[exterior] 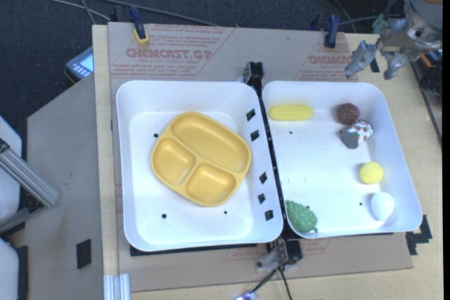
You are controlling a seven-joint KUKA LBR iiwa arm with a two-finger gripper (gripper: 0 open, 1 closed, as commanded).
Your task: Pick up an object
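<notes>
The gripper (375,60) hangs open and empty beyond the right bin (320,91)'s far corner, so nothing is picked yet; the maroon ball (347,112) lies nearest, untouched in that bin.

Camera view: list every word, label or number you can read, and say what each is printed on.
"CHEMCAST GP", red print, on the brown board behind the left bin.
The same red print repeats on the board behind the right bin, too faint to read surely.
Smaller red lines beneath both: too small to read.
Screen of the device left of the board: blurred, unreadable.
</notes>
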